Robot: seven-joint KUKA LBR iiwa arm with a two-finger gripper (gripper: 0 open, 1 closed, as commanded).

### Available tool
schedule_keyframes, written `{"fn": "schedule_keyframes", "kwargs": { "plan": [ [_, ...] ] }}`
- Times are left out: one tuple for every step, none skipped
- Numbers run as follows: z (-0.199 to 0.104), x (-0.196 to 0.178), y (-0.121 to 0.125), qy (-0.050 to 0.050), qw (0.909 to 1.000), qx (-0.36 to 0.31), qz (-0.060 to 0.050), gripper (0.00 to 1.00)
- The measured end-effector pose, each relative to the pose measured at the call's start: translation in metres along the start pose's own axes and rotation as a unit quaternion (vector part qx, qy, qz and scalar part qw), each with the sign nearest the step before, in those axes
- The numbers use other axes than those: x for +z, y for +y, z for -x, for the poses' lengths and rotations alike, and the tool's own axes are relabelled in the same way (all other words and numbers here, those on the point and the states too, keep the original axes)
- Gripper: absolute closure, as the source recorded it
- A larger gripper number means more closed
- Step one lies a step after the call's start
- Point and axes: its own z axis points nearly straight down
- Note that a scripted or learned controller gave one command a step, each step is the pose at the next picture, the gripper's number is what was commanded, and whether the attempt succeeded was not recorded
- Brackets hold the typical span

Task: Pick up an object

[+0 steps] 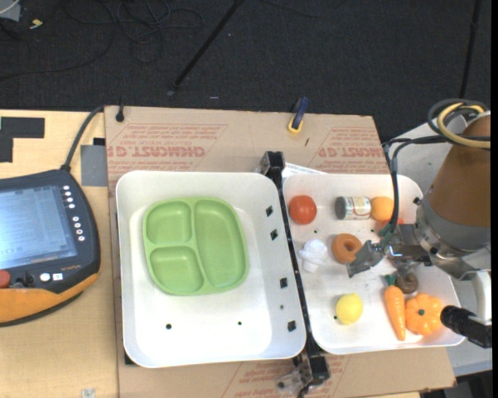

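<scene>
Right bin (327, 338): tomato (302, 210), small can (353, 207), orange (382, 209), brown doughnut (345, 248), white lump (313, 254), lemon (349, 308), carrot (395, 311), small pumpkin (423, 314). Left bin (149, 338): green divided plate (195, 246). Gripper (379, 254) low over right bin, just right of doughnut. Jaws' state not readable against the clutter. Nothing seen lifted. Likely early: grasp and lift both left to do.
</scene>
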Motion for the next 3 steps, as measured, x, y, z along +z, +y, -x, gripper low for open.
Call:
{"fn": "schedule_keyframes", "kwargs": {
  "plan": [
    [0.001, -0.01, 0.0, 0.0, 1.0, 0.001, -0.001, 1.0],
    [-0.078, -0.086, 0.04, 0.0, 1.0, -0.005, 0.006, 1.0],
    [-0.144, -0.158, 0.006, 0.001, 1.0, -0.004, 0.005, 1.0]
  ]
}}
